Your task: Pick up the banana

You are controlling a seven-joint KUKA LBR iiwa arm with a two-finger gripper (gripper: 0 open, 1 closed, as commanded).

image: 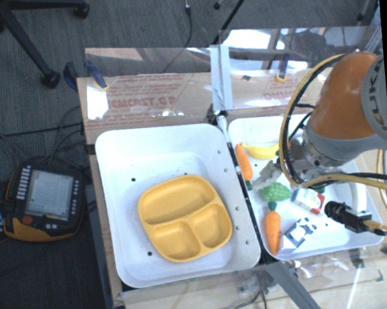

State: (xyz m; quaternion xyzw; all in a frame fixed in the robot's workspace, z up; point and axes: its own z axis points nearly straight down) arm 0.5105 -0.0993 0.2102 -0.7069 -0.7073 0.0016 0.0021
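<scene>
The banana (261,152) is yellow and lies near the far left corner of the right bin (336,244), partly covered by the arm. The grey arm with its orange band (350,96) leans over that bin from the right. My gripper (281,170) hangs just in front of and slightly right of the banana, close above the bin floor. A grey part of it reaches toward the green toy (275,192). I see nothing held.
An orange carrot (243,163) lies beside the banana along the bin's left wall. A second carrot (272,227), a red and white item (309,201) and a blue and white item (300,232) sit nearer the front. The left bin (120,157) holds a yellow divided plate (184,217).
</scene>
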